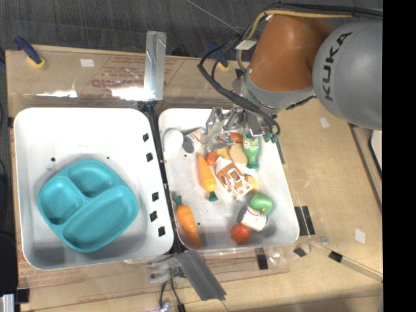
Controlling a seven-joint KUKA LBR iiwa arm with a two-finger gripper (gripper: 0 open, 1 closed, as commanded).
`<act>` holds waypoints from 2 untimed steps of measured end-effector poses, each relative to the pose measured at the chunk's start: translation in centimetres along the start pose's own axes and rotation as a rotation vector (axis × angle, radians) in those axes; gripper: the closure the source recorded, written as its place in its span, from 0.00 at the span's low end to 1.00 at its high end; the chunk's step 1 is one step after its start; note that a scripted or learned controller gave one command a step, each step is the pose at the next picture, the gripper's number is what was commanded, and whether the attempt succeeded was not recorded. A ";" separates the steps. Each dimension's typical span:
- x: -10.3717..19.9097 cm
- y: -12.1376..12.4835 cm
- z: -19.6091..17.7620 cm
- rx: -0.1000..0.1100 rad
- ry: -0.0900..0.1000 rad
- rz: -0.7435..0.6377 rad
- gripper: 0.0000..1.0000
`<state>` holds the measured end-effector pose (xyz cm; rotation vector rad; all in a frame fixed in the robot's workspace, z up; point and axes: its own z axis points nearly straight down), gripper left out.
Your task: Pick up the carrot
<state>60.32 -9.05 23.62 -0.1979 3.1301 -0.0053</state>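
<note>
Wooden table (338,194) carried two shallow white bins side by side: the left bin (39,125) held a teal divided plate (88,203), and the right bin (286,203) held mixed toy food. One carrot (207,173) lay near the bin's middle and a second carrot (188,225) rested by its front-left corner. The tool (224,127) hung over the bin's rear edge, apart from both carrots; whether it was open or closed could not be told.

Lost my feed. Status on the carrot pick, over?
Gripper low over right bin's far end. Two carrots: one mid-bin, one at near-left corner. Neither held. Toy food crowds mid-bin one.
</note>
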 end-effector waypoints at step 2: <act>4.3 6.6 0.2 -0.003 -0.001 -0.706 1.00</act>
